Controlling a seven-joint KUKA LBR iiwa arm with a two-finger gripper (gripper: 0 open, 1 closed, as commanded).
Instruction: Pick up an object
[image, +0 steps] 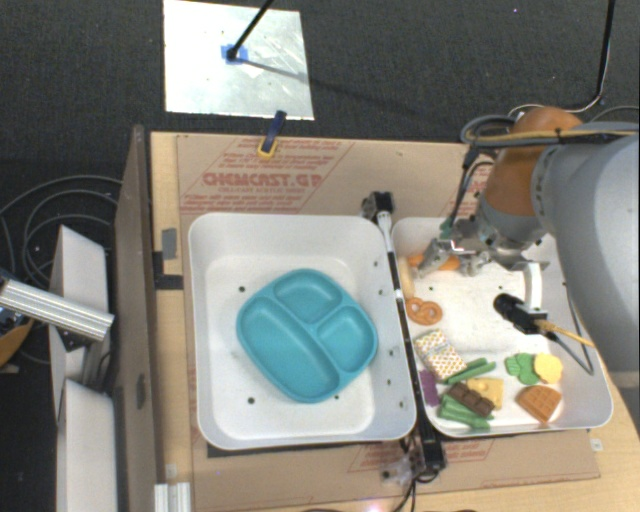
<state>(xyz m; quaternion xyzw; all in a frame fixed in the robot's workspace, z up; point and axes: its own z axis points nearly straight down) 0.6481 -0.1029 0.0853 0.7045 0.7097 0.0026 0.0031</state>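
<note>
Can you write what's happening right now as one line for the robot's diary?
step: reaching | gripper: low in right bin, far end, by orange piece | nothing seen held | pretzel and other toy food nearer | blue tray in left bin

The scene is viewed by a single camera fixed above the bench (250, 165), angled downward at a slant. Both white bins are framed side by side, the left bin (210, 300) near the centre and the right bin (590, 400) toward the right. The arm (590, 210) is seen entering from the right edge, close to the lens.
</note>
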